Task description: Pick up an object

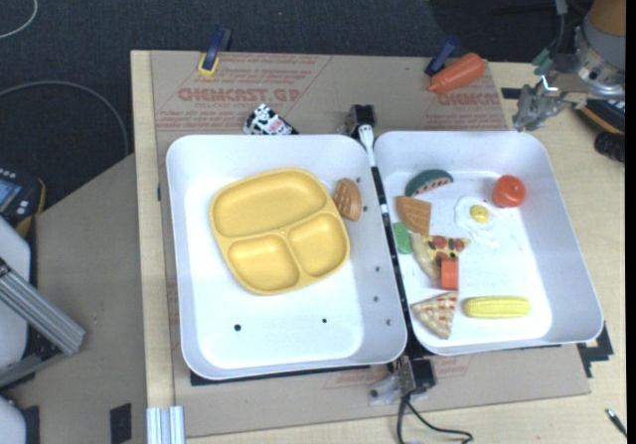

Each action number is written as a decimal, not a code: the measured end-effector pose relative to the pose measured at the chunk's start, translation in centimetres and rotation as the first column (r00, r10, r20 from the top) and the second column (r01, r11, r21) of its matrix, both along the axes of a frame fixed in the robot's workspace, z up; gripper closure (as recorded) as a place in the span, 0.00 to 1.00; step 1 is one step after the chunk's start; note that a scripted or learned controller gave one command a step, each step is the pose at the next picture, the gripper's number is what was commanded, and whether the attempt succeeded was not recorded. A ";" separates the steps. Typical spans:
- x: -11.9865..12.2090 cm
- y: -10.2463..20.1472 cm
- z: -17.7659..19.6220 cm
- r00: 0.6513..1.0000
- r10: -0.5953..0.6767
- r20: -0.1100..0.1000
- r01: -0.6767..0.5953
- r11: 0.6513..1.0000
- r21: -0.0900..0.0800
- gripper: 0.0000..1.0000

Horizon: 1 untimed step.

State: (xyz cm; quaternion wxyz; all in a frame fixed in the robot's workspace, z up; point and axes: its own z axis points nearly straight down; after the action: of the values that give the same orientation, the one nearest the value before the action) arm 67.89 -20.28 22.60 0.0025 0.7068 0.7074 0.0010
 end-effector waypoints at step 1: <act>-4.1 3.1 1.1 1.000 0.001 -0.007 -0.001 1.000 0.003 1.00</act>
State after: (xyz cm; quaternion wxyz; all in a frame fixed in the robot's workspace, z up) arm 63.83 -17.23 23.67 -0.0011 0.7064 0.7078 -0.0004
